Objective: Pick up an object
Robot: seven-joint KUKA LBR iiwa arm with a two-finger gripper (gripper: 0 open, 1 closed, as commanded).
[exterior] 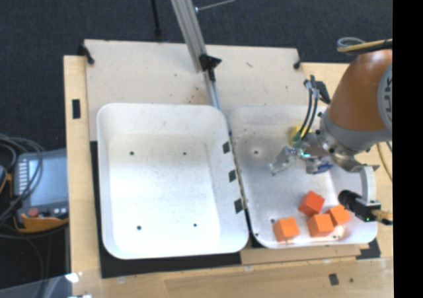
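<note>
While my gripper [285, 160] hangs over the right bin [254, 138] with its blurred fingers apparently spread on nothing, I should swing toward the four orange cubes [311, 203] clustered near the front edge and descend squarely over one.

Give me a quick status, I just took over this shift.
Gripper low over the right bin, nothing between its fingers. Four orange blocks clustered at the bin's near edge, untouched. Nothing in the way.
</note>
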